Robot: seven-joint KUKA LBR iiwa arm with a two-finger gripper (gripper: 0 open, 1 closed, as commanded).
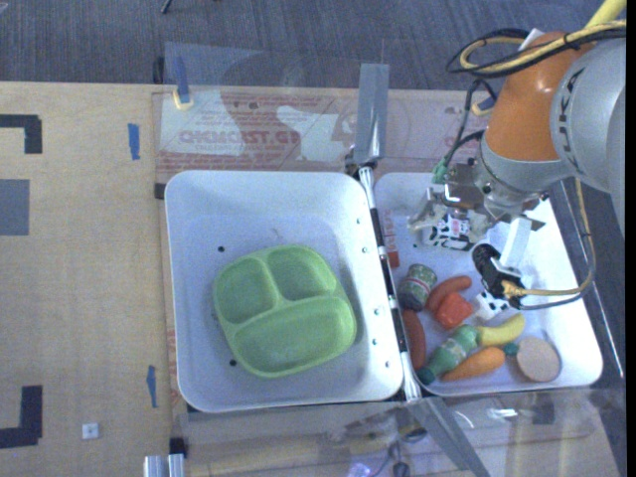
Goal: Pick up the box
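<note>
White plastic bins sit side by side on the bench. The left bin [189,266] carries a green divided plate [285,309] near its middle. The right bin [586,361] holds toy food along its front edge: a green can [417,284], a red pepper [452,308], a red sausage [414,338], a green bottle [449,352], a carrot [477,363], a yellow banana [501,330] and a round tan piece [538,360] at the front right corner. The box [455,229], a small carton with black-and-white cow patches, lies toward the back of the right bin. The gripper [449,207] hangs right over it, touching or nearly so; whether the fingers are spread or pinched cannot be told. The grey arm [596,97] with its orange band [527,107] crosses the bin's back right corner.
</note>
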